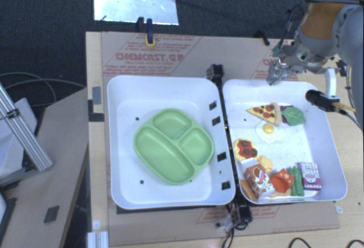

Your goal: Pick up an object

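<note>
Hovering over right white bin (335,153) far rim: gripper (275,75), grip state impossible to tell. Nearest, flat plastic pizza-slice toy (266,111): probably light, stiff, slippery; best pinched across edges.

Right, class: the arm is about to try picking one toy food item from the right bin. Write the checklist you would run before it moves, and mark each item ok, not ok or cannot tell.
1. Gripper is above the right bin: ok, it hangs over the bin's far rim.
2. Gripper carries nothing: ok, nothing shows between its tips.
3. Finger opening suits the target: cannot tell.
4. A target lies apart from the rest: ok, the pizza slice has bare floor on its near side.
5. Near-corner pile is separable: not ok, the carton and neighbours touch.
6. Green divided plate is out of the way: ok, it sits in the left bin.
</note>
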{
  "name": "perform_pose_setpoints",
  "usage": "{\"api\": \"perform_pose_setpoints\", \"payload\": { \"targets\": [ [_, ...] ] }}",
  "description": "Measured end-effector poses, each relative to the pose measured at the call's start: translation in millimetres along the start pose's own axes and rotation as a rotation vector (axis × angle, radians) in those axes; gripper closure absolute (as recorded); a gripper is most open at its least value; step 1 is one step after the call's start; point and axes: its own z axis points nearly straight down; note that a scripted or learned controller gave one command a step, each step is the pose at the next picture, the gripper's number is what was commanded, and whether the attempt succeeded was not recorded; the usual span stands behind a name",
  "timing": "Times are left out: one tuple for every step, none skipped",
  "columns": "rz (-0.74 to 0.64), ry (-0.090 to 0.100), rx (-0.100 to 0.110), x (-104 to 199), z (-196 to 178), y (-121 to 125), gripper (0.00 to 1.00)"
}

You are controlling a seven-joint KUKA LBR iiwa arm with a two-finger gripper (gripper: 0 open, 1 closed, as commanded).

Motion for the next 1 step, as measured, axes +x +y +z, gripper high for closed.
{"api": "perform_pose_setpoints", "payload": {
  "targets": [
    [-0.001, 0.000, 0.000, 0.0, -39.0, 1.9, 1.00]
  ]
}}
